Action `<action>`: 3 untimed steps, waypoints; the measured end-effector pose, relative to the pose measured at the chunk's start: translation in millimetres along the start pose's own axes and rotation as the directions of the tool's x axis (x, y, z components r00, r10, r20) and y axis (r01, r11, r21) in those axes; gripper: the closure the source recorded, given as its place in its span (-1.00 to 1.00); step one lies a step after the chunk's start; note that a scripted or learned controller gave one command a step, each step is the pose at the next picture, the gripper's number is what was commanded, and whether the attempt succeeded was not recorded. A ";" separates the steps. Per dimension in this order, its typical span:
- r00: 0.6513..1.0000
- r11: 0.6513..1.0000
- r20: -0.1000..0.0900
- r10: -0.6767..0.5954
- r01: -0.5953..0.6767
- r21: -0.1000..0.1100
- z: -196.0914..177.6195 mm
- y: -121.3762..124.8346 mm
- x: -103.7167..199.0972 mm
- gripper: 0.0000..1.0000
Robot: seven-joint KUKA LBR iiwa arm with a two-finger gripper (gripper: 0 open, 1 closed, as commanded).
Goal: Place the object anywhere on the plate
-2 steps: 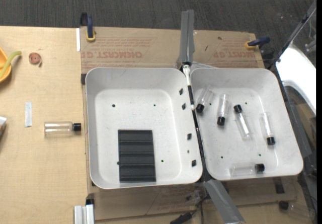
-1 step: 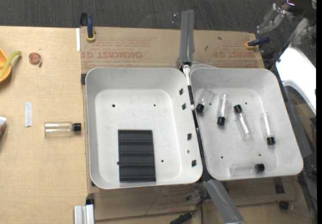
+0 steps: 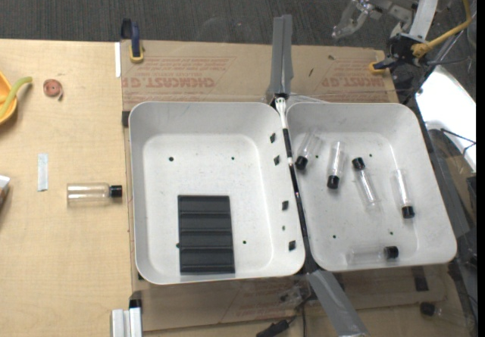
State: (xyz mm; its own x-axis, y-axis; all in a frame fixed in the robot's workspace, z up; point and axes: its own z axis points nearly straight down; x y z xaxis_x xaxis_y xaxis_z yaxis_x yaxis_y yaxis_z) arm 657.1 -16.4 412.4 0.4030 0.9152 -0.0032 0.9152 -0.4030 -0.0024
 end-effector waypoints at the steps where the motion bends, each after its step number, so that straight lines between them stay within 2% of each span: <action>1: 0.982 0.982 0.000 0.191 -0.191 0.001 2.8 57.0 -131.6 -1.00; 2: 0.922 0.922 -0.001 0.388 -0.388 0.001 -27.4 80.9 -178.6 -1.00; 3: 0.838 0.838 0.001 0.546 -0.546 0.003 -26.8 52.3 -141.4 -1.00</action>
State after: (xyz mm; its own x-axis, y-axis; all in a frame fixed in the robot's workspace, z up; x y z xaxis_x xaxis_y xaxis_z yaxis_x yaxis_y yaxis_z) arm 648.0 -166.9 439.5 0.8375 0.5464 -0.0050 0.5463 -0.8376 -0.0032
